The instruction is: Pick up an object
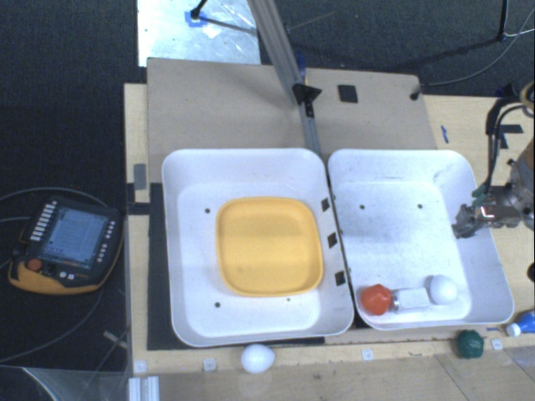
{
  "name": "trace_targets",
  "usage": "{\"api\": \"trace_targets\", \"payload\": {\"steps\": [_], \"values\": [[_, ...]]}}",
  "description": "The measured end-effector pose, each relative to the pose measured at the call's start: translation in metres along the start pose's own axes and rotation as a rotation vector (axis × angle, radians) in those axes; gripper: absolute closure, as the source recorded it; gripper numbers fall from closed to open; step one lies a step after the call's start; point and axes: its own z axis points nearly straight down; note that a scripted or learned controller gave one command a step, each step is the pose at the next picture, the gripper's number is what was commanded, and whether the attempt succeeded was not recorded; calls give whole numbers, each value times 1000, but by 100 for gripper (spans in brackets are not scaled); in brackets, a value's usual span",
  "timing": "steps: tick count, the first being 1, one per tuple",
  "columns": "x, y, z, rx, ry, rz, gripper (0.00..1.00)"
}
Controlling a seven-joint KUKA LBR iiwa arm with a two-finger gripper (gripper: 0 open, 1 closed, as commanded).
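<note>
Camera view: no writing legible; hand (468,224) over right bin (393,199).

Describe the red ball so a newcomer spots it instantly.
Find the right white bin, nearest the gripper. In its near left corner sits the red ball, touching a white block that leads to a white ball. It is the one red thing there.

No text, label, brand or number can be read anywhere, the handheld control pendant (63,248) screen being too blurred.
</note>
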Motion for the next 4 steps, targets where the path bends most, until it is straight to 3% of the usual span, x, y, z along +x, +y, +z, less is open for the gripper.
{"api": "trace_targets", "payload": {"steps": [1, 4], "values": [[0, 0, -12, 5, 1, 0, 100], [152, 30, -9, 5, 3, -4, 100]]}}
